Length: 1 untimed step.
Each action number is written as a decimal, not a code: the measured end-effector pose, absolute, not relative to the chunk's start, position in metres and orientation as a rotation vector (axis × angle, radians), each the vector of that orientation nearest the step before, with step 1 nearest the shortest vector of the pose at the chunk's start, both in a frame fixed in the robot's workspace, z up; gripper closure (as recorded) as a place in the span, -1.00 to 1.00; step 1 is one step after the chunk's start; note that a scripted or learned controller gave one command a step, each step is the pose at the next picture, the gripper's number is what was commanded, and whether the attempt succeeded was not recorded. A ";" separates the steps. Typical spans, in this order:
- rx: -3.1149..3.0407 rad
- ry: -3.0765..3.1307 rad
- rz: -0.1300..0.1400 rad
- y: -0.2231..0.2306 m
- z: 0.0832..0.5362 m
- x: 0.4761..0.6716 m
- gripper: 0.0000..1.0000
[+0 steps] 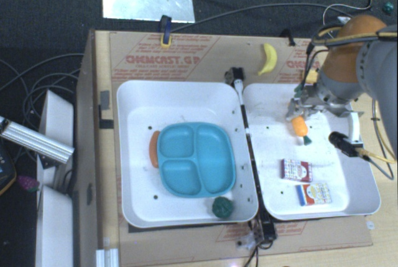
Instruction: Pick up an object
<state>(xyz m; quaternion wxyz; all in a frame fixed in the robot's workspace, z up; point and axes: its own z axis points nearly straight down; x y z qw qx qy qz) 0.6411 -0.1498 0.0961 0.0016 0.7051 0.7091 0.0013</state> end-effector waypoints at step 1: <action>2.213 2.224 0.007 -0.099 0.191 0.603 1.00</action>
